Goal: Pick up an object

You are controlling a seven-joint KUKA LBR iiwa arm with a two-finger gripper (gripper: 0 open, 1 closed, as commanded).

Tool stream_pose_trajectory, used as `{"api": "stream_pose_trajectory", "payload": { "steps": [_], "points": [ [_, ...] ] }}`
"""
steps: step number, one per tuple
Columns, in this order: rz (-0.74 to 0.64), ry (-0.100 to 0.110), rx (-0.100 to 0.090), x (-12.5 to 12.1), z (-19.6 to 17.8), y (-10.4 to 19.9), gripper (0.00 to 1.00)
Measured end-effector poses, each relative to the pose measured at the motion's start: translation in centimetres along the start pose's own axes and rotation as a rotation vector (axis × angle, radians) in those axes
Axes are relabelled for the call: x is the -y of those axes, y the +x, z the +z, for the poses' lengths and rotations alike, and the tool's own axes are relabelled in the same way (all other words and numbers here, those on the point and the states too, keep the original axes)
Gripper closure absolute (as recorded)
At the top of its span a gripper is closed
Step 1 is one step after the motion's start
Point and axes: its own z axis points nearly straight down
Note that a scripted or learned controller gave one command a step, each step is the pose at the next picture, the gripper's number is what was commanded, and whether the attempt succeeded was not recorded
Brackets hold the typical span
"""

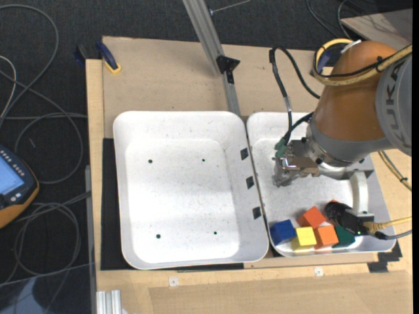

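The fingers (285, 175), their state impossible to tell, hang over the right shallow white plastic bin (262, 131), apart from the blue cube (283, 230), yellow cube (306, 237) and orange block (314, 216) clustered near its front wall.

Light wooden bench (163, 70) on dark grey carpet floor (46, 44). Black cables (39, 169) loop across the floor left of the bench. Handheld control unit with blue screen (13, 182) at left edge. Slanted metal pole (209, 38) rises from the bench's far side. Even lighting.
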Motion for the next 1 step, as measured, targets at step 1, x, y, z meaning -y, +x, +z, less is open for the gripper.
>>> {"api": "stream_pose_trajectory", "payload": {
  "steps": [1],
  "points": [
    [0.0,0.001,0.0,0.33,1.72,5.42,1.0]
  ]
}}
